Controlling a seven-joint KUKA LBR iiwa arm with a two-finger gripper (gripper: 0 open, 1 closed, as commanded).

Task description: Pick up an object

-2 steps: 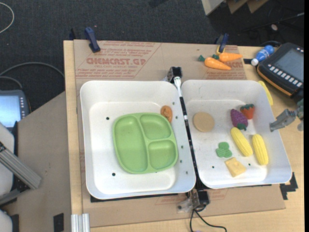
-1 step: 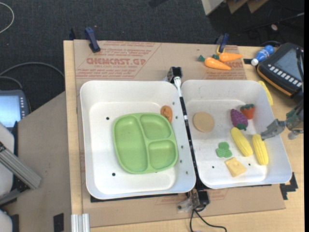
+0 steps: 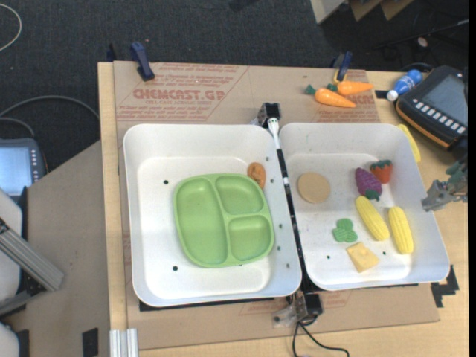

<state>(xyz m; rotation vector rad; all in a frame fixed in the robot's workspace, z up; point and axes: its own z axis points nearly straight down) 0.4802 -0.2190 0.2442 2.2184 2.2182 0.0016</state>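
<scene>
The right bin (image 3: pixel 327 270) holds several toy foods: a round tan cookie (image 3: pixel 314 187), purple grapes (image 3: pixel 367 182), a strawberry (image 3: pixel 381 170), two corn cobs (image 3: pixel 372 218) (image 3: pixel 400 229), a green broccoli piece (image 3: pixel 343 231), a cheese wedge (image 3: pixel 362 257) and a yellow banana (image 3: pixel 407 141) against the far right wall. My gripper (image 3: pixel 444 190) sits at the right rim of this bin, right of the grapes and the corn, and only partly in view. Nothing shows in its grasp.
The left bin (image 3: pixel 149 274) holds a green divided plate (image 3: pixel 223 219) and a small orange-brown piece (image 3: pixel 256 172) by the divider. Two carrots (image 3: pixel 336 95), a blue-capped bottle (image 3: pixel 406 82) and a teach pendant (image 3: pixel 440 106) lie on the bench behind the right bin.
</scene>
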